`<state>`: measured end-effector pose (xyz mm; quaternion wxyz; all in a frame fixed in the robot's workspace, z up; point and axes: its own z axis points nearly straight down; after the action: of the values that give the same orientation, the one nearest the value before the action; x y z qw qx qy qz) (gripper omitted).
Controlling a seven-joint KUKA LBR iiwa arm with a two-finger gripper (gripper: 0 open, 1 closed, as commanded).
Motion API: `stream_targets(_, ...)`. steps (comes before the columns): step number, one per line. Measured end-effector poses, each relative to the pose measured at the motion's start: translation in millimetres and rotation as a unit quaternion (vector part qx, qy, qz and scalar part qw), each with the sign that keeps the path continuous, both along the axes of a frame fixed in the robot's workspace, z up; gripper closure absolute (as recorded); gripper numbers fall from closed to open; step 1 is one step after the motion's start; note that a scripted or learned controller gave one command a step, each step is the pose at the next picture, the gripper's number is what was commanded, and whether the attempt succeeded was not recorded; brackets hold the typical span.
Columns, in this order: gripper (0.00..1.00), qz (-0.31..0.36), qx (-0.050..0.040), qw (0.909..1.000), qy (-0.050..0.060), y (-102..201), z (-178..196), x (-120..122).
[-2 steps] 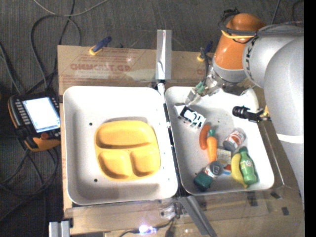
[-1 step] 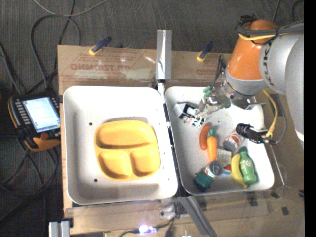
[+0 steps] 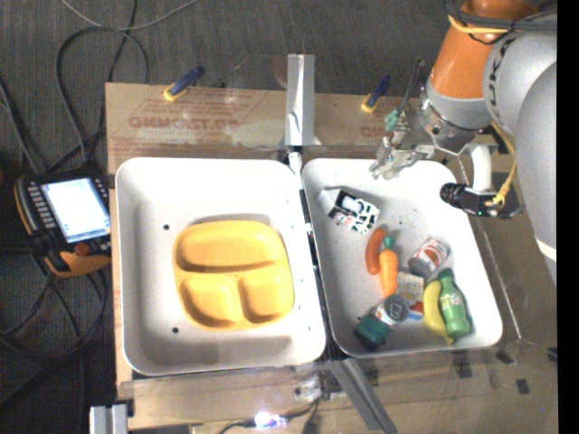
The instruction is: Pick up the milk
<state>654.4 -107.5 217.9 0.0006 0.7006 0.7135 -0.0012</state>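
At the bottom edge of the view, closest to the lens, the table's front rail (image 3: 271, 405) runs beneath two white bins. The right bin (image 3: 470, 242) holds the clutter; the left bin (image 3: 145, 197) carries a yellow divided tray (image 3: 235, 271).

The hand (image 3: 395, 159) hangs at the far rim of the right bin, near its back left corner. Whether it is released or clenched cannot be told from here; nothing is visibly in it.

The milk (image 3: 353, 211), a small black-and-white patterned carton, lies on its side just below and a little left of the hand, apart from everything else. It looks light and stiff, probably smooth-sided and apt to slide if nudged. Taking it across its narrower faces seems the safest hold.

Open white floor surrounds the carton on most sides. The carrot (image 3: 387, 269) and orange pepper (image 3: 374, 251) lie nearest, farther down from the hand. The can (image 3: 429, 257), banana (image 3: 437, 307) and green bottle (image 3: 454, 307) sit well clear. The bin's left wall is near the carton, so approach room is tighter there.
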Motion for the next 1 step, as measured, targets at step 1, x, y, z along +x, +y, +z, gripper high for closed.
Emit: stream_targets(1, 1.00, 0.000, -0.0030, 1.0000, 0.001, -0.4, 9.2, 0.2)
